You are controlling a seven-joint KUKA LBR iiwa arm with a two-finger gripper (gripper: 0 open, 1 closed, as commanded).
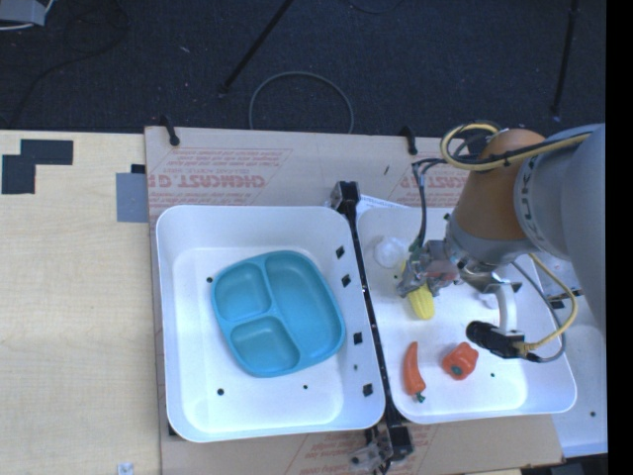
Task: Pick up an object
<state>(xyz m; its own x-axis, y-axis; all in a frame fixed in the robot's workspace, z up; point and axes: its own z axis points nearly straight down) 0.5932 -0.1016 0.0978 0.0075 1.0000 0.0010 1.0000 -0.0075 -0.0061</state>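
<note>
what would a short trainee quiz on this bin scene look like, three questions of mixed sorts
1. True or false: the blue tray lies in the left bin.
2. Which item lies nearest the gripper in the right bin? A) carrot B) corn C) red pepper
3. Fill in: the tray has ___ compartments.

Key
1. True; the tray sits about mid-bin.
2. B; the yellow corn lies just below the gripper, while the carrot and pepper lie further toward the bin's near edge.
3. Three.
</note>
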